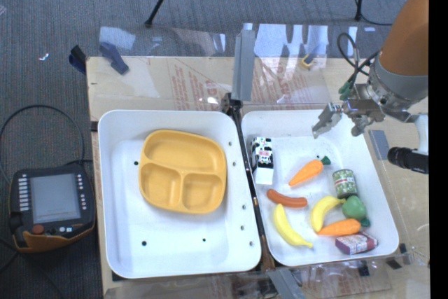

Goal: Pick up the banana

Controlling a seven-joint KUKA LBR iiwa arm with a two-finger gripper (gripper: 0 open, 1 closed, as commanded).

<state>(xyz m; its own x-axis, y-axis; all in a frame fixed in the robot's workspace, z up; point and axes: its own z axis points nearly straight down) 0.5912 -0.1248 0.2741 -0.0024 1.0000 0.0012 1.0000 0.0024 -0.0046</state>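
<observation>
Hovering over the upper right of the right bin (318,252), the gripper (344,119) carries nothing, its two fingers spread apart. Two bananas lie in this bin, well below the gripper toward 6 o'clock. The longer banana (289,227) sits at the bin's 6 o'clock, just under a red sausage (287,199). The shorter banana (323,211) lies to its 3 o'clock side, its lower tip close against the lower carrot (339,227) and its upper end near a green pepper (355,208).

Crowding is the main risk, to my eye. A descent on the shorter banana could catch the carrot or pepper between the fingers, or nudge the fruit aside. The longer banana looks safer, though a finger set down on its upper end may land on the sausage. Both are curved and smooth, so an off-centre close could squeeze them out. The yellow tray (183,171) in the left bin (112,248) lies out of the way.
</observation>
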